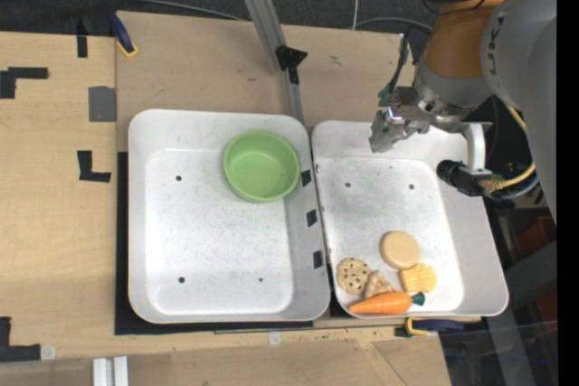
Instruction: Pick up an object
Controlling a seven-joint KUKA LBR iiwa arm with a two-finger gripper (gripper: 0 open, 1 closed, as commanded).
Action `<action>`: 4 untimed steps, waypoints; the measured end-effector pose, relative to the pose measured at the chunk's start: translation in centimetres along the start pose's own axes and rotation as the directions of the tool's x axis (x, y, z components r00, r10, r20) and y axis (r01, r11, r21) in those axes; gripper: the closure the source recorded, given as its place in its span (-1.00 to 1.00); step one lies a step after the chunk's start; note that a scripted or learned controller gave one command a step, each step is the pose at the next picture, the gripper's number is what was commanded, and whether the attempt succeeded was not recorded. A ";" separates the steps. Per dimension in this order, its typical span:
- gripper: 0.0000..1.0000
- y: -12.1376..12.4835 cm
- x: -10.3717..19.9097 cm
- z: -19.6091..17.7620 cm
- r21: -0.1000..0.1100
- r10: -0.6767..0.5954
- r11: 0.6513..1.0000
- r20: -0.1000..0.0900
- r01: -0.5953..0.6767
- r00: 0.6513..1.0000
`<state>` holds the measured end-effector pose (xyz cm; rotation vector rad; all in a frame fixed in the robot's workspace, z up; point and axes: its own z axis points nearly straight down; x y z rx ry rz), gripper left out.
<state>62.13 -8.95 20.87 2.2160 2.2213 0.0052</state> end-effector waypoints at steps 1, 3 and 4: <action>1.00 0.0 0.0 -0.1 0.006 0.001 1.000 -0.001 -0.001 1.000; 1.00 -0.9 10.8 -0.5 0.007 -0.005 1.000 -0.003 0.005 1.000; 1.00 -0.3 15.8 -2.0 0.005 -0.005 1.000 -0.002 0.005 1.000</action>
